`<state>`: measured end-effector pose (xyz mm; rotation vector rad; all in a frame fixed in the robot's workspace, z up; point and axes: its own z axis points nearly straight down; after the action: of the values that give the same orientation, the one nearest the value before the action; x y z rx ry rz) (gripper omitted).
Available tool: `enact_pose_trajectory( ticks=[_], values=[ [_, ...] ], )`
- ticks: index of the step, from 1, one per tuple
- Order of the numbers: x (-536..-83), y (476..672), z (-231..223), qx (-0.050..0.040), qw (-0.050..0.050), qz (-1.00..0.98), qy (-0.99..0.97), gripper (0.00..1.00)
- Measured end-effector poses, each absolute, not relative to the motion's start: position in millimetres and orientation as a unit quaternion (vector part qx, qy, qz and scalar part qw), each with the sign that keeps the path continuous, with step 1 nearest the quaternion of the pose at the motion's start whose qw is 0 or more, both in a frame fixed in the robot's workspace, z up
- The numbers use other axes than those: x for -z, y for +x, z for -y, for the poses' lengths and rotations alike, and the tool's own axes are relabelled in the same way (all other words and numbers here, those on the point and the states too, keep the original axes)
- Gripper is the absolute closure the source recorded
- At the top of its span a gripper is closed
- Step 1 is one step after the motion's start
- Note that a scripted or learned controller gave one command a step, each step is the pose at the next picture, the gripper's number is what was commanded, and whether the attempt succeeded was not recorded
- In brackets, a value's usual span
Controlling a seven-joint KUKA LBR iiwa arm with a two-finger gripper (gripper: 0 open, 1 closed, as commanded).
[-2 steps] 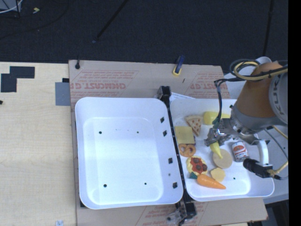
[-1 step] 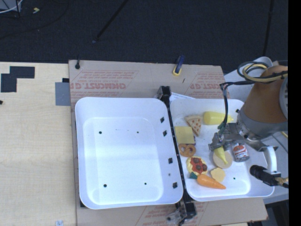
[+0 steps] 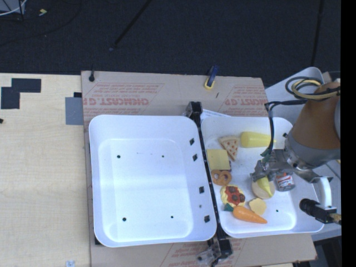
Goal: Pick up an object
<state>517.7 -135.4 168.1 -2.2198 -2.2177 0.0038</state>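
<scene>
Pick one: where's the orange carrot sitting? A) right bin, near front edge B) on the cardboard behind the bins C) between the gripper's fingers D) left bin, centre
A: the carrot lies on the floor of the right bin by its front wall, below the gripper.

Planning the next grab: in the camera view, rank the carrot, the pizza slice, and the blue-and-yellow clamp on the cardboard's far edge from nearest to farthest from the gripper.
Measured from the gripper in the right bin:
1. Carrot, at that bin's near edge, below and slightly left of the gripper.
2. Pizza slice, up and to the left, toward the bin divider; only slightly farther.
3. Clamp, outside the bins on the cardboard's far edge, clearly farthest.
</scene>
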Motion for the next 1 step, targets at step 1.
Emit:
enact_pose_trajectory(
  ticks=[1],
  values=[
    [-175.2, 525.7, 121.0, -0.0006, 0.001, 0.708, -0.707, 1.00]
  ],
)
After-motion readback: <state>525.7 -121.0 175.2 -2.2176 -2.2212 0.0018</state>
